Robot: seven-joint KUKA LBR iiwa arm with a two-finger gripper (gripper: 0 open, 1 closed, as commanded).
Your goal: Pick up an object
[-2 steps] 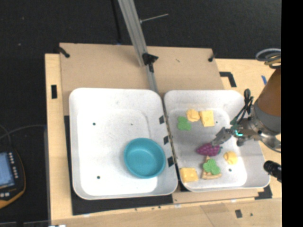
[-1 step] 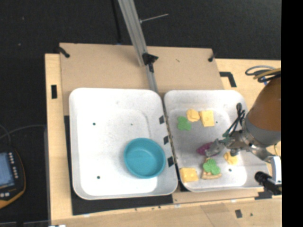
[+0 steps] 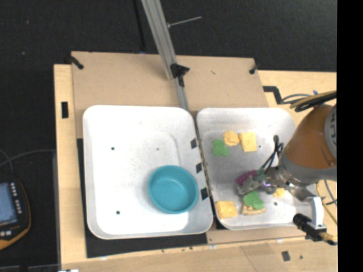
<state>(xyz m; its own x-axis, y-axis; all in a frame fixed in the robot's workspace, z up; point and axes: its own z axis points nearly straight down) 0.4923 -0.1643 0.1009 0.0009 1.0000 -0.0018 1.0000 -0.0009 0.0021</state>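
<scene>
On your left sits the left bin (image 3: pixel 113 129), and the blue bowl (image 3: pixel 172 188) rests near its front right corner, just beside the wall it shares with its neighbour; nothing is reaching for it. Cross that wall into the right bin (image 3: pixel 249 118); a green block (image 3: pixel 220 148) lies toward the back left, with two yellow blocks (image 3: pixel 240 140) just beside it on the right, touching or nearly so. At the front left corner lies another yellow piece (image 3: pixel 226 209); next to it, along the front edge, a green piece sits on a tan one (image 3: pixel 253 203). Just behind that pair lies a purple object (image 3: pixel 246 178), and the gripper (image 3: pixel 266 181) hovers right at it, low over the bin floor; whether it is spread or pinching, you cannot tell, the wrist hides too much. The purple object looks like the likely target; to do this well, centre over it, keep clear of the green piece close in front, come straight down, close firmly, and lift without dragging the neighbours.
</scene>
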